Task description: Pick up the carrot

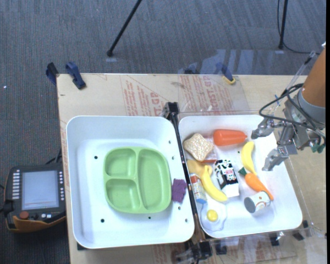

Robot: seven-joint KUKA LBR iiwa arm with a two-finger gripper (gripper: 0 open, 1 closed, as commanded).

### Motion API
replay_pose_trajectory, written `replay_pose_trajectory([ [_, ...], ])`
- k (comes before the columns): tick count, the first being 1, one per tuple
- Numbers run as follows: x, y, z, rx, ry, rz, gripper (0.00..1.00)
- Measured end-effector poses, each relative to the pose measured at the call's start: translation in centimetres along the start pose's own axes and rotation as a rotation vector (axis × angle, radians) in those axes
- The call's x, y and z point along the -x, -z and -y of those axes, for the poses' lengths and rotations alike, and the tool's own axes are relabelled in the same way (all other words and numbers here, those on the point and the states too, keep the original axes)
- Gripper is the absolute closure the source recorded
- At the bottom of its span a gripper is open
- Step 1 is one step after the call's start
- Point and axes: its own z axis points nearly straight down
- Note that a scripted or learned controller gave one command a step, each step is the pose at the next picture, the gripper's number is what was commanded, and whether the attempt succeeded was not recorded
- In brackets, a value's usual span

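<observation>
Two white bins are sitting side by side on the bench (115,92); left bin (82,147) is holding a green divided plate (137,179), with a small purple item (179,190) lying just off the plate's right edge.

Right bin (289,202) is carrying the clutter. Carrot (257,183) is lying in its right half, tilted, green stub pointing up-left, orange tip pointing down-right. It is sitting just below the lower end of a small yellow banana (247,156) and just above a tipped-over white cup (257,203). Left of the carrot, a black-and-white cow-print carton (226,176) is standing next to a larger banana (210,183). A fried-egg toy (212,215) is lying at the bin's near edge, a slice of bread (198,146) at the upper left, and a fat orange-red piece (229,137) is lying along the far side.

End effector (276,146) is hanging over the right side of the right bin, above and to the right of the carrot, apart from it. Fingers (270,161) are looking spread, nothing between them. Arm is coming in from the right, orange band (319,81) showing at the edge, cables looping over the wrist.

Handheld pendant (37,196) with a screen is lying on the floor left of the bench; blue clamps (75,75) are sitting at the bench's far-left corner.
</observation>
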Motion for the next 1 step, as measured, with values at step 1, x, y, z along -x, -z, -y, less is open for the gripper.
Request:
replay_pose_trajectory([
  [1, -2.29, -15.24, -0.85, 0.005, -0.106, -0.017, 0.0],
])
